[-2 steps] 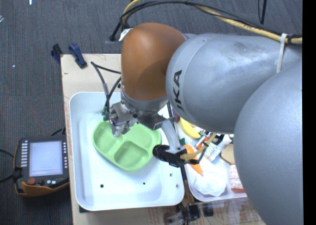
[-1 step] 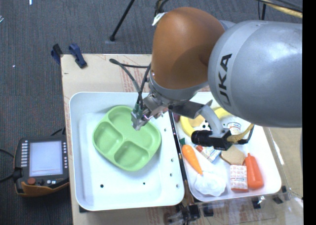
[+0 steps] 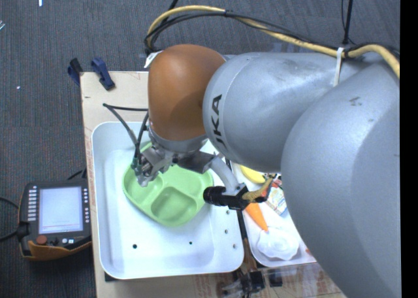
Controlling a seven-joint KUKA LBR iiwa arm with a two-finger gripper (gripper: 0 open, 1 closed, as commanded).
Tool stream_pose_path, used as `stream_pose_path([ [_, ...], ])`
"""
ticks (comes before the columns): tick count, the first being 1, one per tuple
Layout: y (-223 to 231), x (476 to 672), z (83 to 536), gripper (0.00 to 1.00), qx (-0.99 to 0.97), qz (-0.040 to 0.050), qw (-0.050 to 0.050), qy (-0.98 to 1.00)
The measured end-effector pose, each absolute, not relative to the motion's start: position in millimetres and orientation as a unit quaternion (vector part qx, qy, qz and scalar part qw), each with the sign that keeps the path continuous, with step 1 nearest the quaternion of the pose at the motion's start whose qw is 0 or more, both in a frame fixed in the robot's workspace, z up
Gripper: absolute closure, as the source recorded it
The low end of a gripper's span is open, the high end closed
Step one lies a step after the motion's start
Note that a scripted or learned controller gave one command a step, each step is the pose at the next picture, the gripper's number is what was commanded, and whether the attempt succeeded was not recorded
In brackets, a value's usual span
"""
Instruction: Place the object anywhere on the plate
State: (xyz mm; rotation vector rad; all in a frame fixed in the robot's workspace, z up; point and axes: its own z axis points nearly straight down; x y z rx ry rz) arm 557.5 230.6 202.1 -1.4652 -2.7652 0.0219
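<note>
A light green plate (image 3: 171, 200) with divided compartments lies in the left white bin (image 3: 124, 251). My gripper (image 3: 142, 167) hangs over the plate's upper left rim, low and close to it. The wrist hides most of the gripper, so what lies between its fingers is hidden. Under the arm, the right bin holds several objects: an orange carrot-shaped piece (image 3: 258, 215), a white crumpled thing (image 3: 277, 243) and a yellow piece (image 3: 251, 174).
The big grey arm covers most of the right bin and the upper right of the view. A teach pendant (image 3: 55, 218) lies on the floor to the left. Blue clamps (image 3: 99, 71) sit at the bench's far left corner.
</note>
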Motion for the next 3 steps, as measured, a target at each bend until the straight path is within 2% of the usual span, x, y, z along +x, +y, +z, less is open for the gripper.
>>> stream_pose_path([
  [1, 210.6, 563.6, 271.2, 1.00, -0.347, 0.0009, 0.000, -0.938],
  [2, 198.4, 508.4, 377.5, 1.00, -0.297, -0.0014, -0.003, -0.955],
  [3, 246.6, 535.9, 369.5, 1.00, -0.399, 0.0027, 0.002, -0.917],
])
